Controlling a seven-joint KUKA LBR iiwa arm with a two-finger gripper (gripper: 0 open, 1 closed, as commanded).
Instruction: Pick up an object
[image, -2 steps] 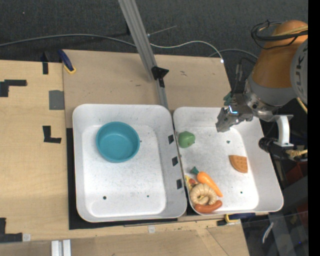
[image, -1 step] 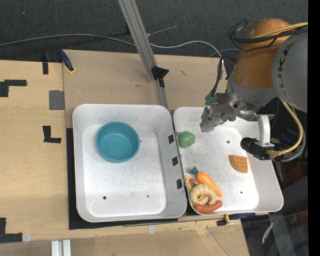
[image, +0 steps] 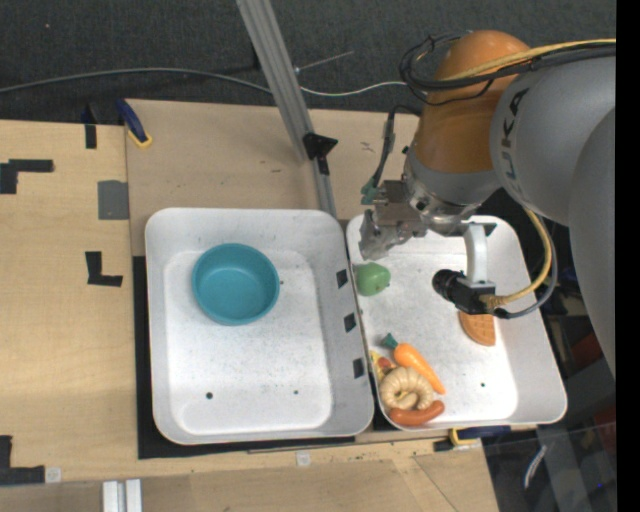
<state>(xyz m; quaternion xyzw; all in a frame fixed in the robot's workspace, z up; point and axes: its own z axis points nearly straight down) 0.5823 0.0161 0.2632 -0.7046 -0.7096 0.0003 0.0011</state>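
**Jaws above the green fruit**

The jaws (image: 377, 243) hang just above the small round green plastic fruit (image: 372, 278) at the near-left edge of the right white bin (image: 530, 400); whether they stand apart or together, I cannot tell. The fruit looks light, rigid and smooth, likely to roll, so gripping across its widest middle seems safest.

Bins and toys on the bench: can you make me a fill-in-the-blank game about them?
1. The bowl in the left bin is colored ____.
2. The carrot lies in the ____ bin.
3. The gripper hovers just above the ____ ball.

Missing words: blue; right; green
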